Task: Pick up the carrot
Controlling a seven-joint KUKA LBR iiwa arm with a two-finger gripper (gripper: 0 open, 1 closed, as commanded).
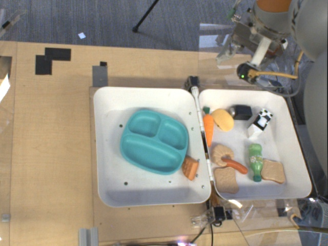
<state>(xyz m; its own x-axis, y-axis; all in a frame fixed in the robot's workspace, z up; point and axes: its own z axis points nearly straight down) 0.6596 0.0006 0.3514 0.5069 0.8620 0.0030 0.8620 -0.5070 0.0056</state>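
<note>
The grey two-finger gripper (229, 49) is hanging above the bench beyond the right white bin (292, 118), well apart from its contents, its grip impossible to read. The small orange carrot with a green top (208, 127) is lying untouched against that bin's left wall, beside a yellow lemon-shaped toy (223, 120). Approach, grasp and lift are all remaining.

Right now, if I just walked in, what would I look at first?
Probably the big teal plate, sitting in the middle of the left bin. Next, the right bin, crowded with toy food: an orange carrot lies along its left wall beside a yellow lemon. The robot's gripper hangs above the bench, behind that bin.
</note>
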